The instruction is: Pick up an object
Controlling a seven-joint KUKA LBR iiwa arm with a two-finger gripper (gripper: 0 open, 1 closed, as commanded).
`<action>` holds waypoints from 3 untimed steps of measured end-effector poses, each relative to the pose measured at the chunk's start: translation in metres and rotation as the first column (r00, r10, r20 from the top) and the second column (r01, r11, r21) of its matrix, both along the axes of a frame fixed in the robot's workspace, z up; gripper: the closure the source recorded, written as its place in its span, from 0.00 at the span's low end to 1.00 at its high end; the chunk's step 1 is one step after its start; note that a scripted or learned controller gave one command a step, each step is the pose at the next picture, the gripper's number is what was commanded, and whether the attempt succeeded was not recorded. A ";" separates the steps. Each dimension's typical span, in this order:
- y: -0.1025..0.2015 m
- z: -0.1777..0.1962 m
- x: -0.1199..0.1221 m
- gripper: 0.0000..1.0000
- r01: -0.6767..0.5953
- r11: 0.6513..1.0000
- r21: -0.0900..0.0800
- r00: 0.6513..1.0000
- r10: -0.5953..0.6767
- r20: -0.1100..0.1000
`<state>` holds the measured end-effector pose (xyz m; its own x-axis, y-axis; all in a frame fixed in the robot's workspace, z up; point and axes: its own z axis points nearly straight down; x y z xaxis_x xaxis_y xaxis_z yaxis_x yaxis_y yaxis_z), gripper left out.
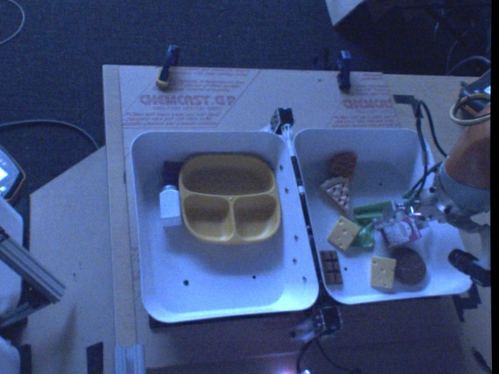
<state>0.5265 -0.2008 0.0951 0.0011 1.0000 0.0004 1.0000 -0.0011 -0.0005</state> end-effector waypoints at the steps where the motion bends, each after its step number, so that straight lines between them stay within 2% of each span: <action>1: 0.005 0.045 0.005 1.00 -0.002 1.000 -0.003 1.000 0.002 0.006; 3: 0.003 0.133 0.014 1.00 -0.002 1.000 -0.004 1.000 0.002 0.008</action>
